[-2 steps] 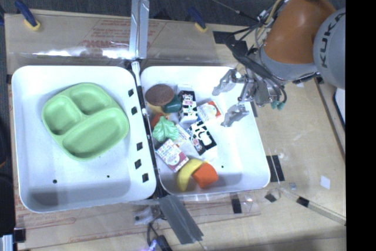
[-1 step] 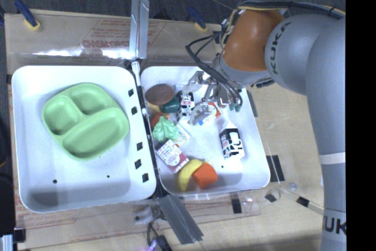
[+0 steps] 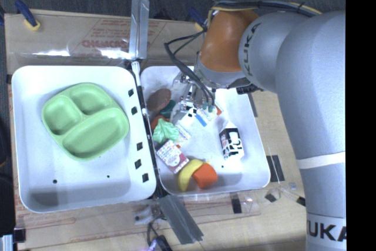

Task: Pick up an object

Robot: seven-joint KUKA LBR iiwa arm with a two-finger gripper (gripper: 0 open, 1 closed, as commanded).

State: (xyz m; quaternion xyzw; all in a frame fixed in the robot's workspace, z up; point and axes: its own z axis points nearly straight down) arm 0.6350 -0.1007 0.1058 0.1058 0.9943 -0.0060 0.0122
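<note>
My gripper [image 3: 189, 98] is low in the right bin [image 3: 254, 168], near its back left part. It hangs over a cluster of small things: a brown rounded object [image 3: 158, 99], a dark teal item [image 3: 169, 109] and a white and blue packet [image 3: 198, 117]. A crumpled green wrapper [image 3: 164, 130] and a pink packet [image 3: 170, 154] lie just in front. A black and white bottle [image 3: 231, 143] lies to the right. At the bin's front are a yellow banana [image 3: 187, 174] and an orange fruit [image 3: 205, 176]. Nothing is visibly held.
The left bin [image 3: 35, 185] holds a pale green divided plate [image 3: 86, 119]. The grey arm with its orange band [image 3: 226, 44] covers the right bin's back right corner and the bench to the right. A metal divider [image 3: 139, 26] stands between the bins.
</note>
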